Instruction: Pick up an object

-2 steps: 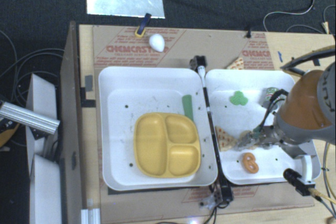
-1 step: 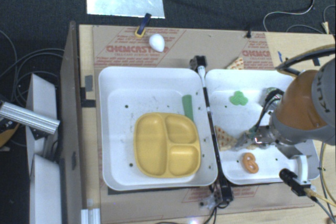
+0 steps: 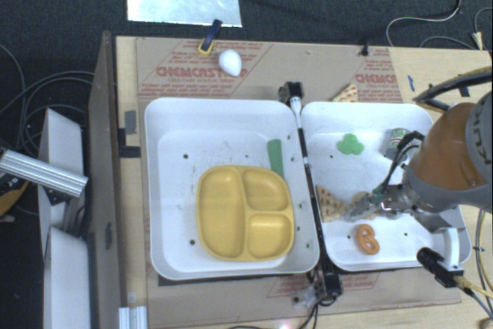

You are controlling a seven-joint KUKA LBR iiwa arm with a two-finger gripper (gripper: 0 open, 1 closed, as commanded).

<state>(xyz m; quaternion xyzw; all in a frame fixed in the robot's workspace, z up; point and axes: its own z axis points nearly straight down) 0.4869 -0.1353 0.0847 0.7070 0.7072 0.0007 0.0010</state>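
Near edge of right bin: orange pretzel-shaped toy flat on the bin floor, untouched, just near-left of the tool.

Tool low in the right bin, reaching in from the right under the grey wrist and orange band of the arm. Tip sits at or just above the bin floor, beside the waffle-patterned wedge that lies against the divider. Tip too dark and cluttered to read: cannot tell how far open, cannot tell whether anything is gripped. Nothing visibly lifted clear of the floor.

Further back in the same bin: green blob-shaped toy lying loose, well apart from the tool. Small greenish-grey item at the far right wall, partly hidden by the arm, type unclear.

Left bin: yellow divided plate flat in the middle, green stick just far-right of it. Both out of the tool's reach as posed.

On the bench beyond the bins: white egg.

Judgement: pick not done. Approach and descent look complete, likely target the wedge or something right next to it. Left to do: confirmed closure on an item, then lift out.
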